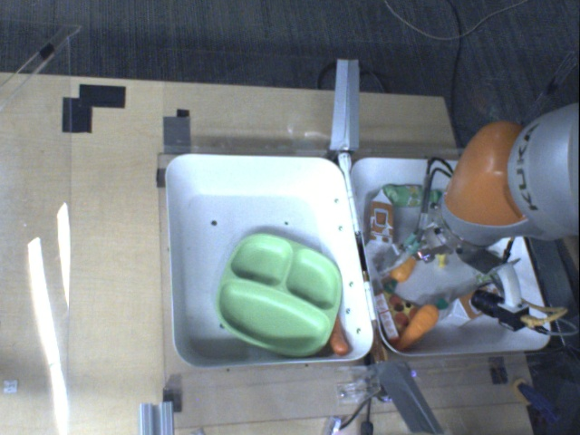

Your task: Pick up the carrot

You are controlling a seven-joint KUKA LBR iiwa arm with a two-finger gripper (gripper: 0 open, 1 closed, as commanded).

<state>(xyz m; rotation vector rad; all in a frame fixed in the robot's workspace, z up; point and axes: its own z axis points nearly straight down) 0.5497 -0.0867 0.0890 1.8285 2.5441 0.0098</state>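
Arm (507,184) runs off the right edge, so I only get the wrist end. Its orange band covers much of the right bin (535,341); I can't read the gripper fingers under it. An orange item (339,341) is mostly tucked beneath the green tray (279,293), just its tip showing. Packets (381,217) left of the arm are too small to identify. Cable (453,16) is cut at the top edge.

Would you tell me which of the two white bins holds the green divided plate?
The left bin, farther from the arm; the green plate lies in its front half. The right bin holds mixed items.
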